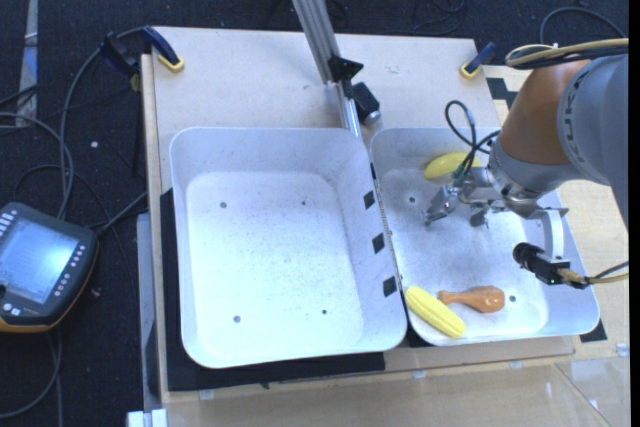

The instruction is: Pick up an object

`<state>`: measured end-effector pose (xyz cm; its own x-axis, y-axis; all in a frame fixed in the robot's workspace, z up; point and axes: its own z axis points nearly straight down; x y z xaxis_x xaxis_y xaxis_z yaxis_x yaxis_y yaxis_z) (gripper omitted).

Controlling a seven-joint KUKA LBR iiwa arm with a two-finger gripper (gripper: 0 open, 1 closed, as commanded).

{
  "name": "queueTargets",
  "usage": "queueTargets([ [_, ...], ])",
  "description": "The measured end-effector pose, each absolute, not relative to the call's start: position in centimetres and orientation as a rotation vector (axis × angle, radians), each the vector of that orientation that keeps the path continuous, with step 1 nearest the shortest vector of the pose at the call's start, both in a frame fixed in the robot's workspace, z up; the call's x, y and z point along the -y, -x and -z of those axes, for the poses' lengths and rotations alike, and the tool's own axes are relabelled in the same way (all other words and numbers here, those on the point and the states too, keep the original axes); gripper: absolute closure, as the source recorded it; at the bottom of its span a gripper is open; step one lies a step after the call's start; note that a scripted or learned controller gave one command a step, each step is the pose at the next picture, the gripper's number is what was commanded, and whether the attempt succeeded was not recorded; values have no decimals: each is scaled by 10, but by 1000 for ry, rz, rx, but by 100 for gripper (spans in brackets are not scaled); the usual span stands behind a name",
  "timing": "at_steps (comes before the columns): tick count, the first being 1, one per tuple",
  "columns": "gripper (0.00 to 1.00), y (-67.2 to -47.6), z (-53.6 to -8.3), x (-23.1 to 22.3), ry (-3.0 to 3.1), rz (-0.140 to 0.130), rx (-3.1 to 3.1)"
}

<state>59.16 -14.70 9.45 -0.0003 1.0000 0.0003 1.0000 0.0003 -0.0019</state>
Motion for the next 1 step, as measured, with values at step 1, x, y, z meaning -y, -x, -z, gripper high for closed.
queueTargets([
  [1,100,-592,-105,147,2221,0,2222],
])
